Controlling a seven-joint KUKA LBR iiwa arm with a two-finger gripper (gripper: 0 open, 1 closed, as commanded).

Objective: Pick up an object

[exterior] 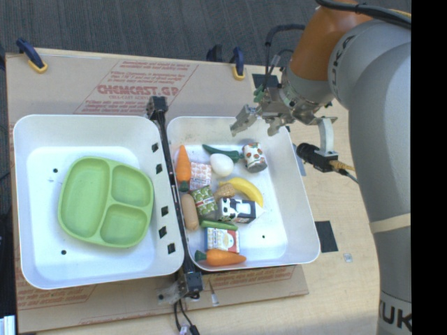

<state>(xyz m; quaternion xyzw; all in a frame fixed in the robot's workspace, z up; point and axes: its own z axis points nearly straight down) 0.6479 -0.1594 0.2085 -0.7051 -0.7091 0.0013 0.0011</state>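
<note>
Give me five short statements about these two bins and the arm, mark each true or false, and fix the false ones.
1. The green divided plate lies in the left bin. True.
2. The banana lies on that plate. False: it lies in the right bin among the other toy foods.
3. The gripper hangs above the right bin's far edge. True.
4. A carrot lies at the right bin's near edge. True.
5. The white egg is between the gripper's fingers. False: it lies in the bin.

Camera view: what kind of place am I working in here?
Most likely a robot lab test bench, not a kitchen: two white bins clamped to protective board, a green divided plate in one, toy food such as a banana in the other.
</note>
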